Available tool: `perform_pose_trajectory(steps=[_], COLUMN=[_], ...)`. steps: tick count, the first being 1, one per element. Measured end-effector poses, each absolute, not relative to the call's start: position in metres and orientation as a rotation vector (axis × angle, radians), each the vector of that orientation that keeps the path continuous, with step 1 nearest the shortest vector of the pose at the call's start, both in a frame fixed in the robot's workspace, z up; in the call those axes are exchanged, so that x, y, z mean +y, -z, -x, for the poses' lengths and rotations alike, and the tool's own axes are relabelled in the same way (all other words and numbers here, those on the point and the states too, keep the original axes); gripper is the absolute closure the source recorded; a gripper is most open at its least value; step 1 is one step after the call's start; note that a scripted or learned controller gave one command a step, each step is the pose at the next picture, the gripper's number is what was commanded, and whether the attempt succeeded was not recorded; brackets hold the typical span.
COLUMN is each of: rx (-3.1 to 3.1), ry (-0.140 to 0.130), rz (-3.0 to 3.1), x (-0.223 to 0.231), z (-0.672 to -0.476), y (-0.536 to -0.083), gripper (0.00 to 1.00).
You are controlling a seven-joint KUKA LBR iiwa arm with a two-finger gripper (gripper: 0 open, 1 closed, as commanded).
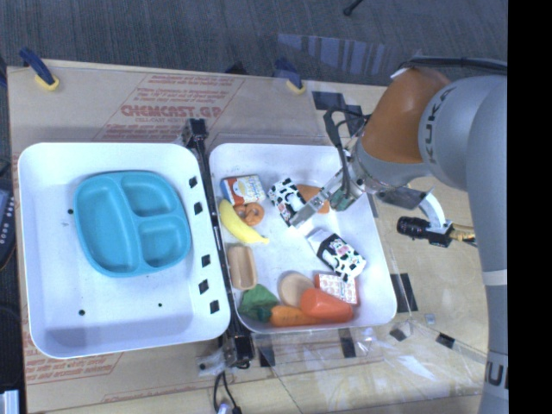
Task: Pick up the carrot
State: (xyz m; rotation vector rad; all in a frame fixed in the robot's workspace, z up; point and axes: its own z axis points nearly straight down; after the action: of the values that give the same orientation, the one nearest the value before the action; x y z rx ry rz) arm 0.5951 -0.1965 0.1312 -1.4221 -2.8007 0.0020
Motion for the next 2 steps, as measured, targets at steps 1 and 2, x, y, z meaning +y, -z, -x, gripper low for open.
perform_pose_trajectory(steps=[1,2], rx=[-2.507,-2.513], ry=[0.002,0.001], rz=[1.897,1.889], x=[-0.2108,-0.2101], z=[-0.615,-0.6156], y=[-0.0949,-0.1046], gripper=[0.0,1.0])
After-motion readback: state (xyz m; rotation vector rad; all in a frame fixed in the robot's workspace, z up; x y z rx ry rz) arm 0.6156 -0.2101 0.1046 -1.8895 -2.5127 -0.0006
